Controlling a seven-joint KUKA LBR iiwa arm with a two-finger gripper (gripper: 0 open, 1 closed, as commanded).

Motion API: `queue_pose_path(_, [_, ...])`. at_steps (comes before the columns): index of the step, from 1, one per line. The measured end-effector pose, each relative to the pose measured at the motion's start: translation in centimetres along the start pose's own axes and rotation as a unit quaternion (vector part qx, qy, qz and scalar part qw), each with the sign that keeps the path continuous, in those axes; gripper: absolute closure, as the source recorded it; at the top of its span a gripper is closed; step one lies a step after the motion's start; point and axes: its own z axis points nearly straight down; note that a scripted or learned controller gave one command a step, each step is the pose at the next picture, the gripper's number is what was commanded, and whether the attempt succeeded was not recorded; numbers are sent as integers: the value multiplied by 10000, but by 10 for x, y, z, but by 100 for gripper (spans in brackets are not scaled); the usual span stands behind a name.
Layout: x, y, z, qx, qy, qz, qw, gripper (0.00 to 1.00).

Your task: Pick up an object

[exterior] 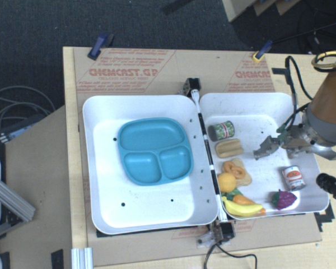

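**Red print on the bench board**

The brown board [157, 66] under the two bins carries red printing along its far edge. Above the left bin [101, 150] the large line reads roughly "CHEMCAST GP" [123, 72], with smaller lines of red text above and below it that are too fine to read. Above the right bin [257, 102] the same large red wording [252, 74] repeats, partly cut off, again with small unreadable lines around it. The small can [222, 131] with a green label and the small can [294, 177] with a red and white label both bear markings, but these are too small to make out.
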Motion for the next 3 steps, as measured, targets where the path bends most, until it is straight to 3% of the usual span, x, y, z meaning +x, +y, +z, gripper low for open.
queue_pose_path(1, [43, 11, 46, 12, 10, -8, 10000, 0])
queue_pose_path(2, [46, 25, 109, 10, 4, 1, 10000, 0])
queue_pose_path(3, [33, 110, 108, -13, -5, -4, 10000, 0])
